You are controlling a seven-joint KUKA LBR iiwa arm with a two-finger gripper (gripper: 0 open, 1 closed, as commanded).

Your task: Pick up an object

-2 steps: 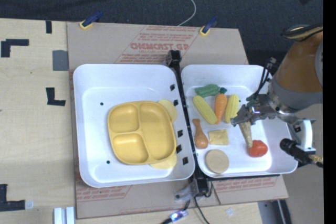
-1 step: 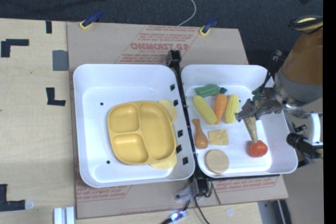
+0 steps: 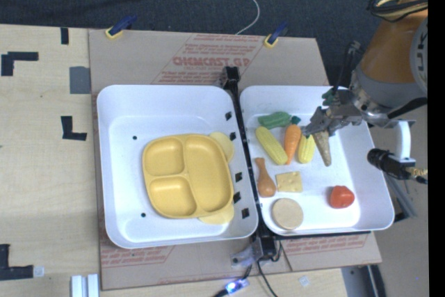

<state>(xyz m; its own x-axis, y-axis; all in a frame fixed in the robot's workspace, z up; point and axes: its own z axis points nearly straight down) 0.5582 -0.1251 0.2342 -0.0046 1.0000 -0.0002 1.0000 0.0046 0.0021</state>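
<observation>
The worktop [image 3: 42, 149] is light wood with some black marks on it, and a sheet of brown cardboard [image 3: 208, 59] lies under both bins. A blue and yellow clamp sits at each upper corner of this cardboard.

On the left stands the left bin [image 3: 115, 170]. A yellow divided plate [image 3: 186, 174] lies in it, slightly turned, with three sections. A paler yellow piece shows from under the plate at its upper right and lower right edges.

The right bin [image 3: 368, 202] touches the left one along the middle line. It has toy food inside. Near the upper left there is a green vegetable [image 3: 275, 119]. Just below it lie a yellow corn cob [image 3: 270, 145], an orange carrot [image 3: 293, 139] and a second, smaller yellow corn piece [image 3: 306, 149], all close together. Lower there is a brown drumstick [image 3: 265, 178], beside it a pale yellow cheese cube [image 3: 289, 181], and under them a round beige cookie [image 3: 286, 213]. A red tomato [image 3: 341, 197] lies apart, toward the lower right of the bin.

The gripper [image 3: 327, 129] comes in from the right, over the upper part of the right bin. A tan cone-shaped object [image 3: 323, 148] lies just beside the small corn piece and directly under the gripper, and its top is hidden by it. If the fingers are wide or narrow I cannot tell, and I cannot say whether they touch the cone.
</observation>
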